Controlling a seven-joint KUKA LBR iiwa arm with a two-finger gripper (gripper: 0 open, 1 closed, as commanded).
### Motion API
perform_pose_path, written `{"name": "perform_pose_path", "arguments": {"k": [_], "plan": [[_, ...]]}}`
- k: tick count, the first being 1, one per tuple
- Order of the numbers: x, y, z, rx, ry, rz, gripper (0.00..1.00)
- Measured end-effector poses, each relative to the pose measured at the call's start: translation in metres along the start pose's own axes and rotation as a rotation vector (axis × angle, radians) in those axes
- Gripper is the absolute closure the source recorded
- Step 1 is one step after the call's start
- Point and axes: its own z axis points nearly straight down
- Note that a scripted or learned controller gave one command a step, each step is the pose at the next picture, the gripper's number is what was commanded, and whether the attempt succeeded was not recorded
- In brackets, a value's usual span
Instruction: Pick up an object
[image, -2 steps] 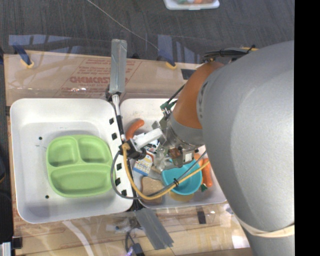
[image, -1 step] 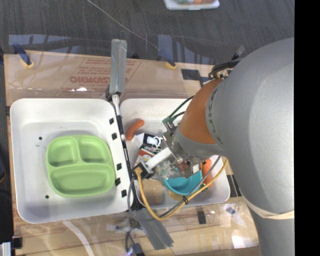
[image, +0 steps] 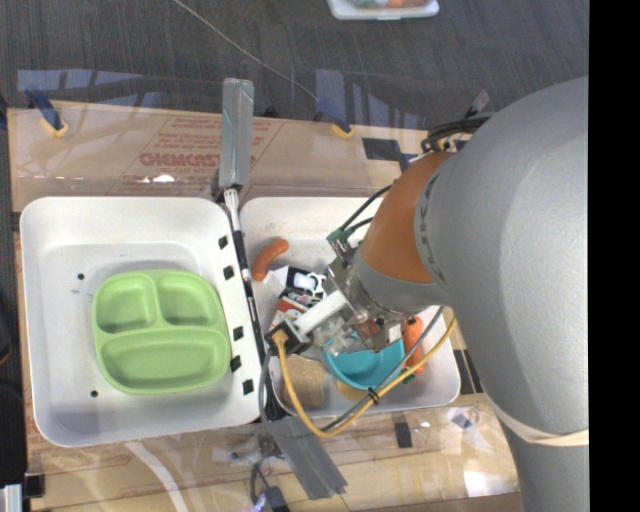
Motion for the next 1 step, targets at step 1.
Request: {"name": "perform_pose_path", "arguments": {"k": [1], "plan": [[0.0012, -0.0003, -0.0093, 0.002, -0.001, -0.007, 1.00]]}}
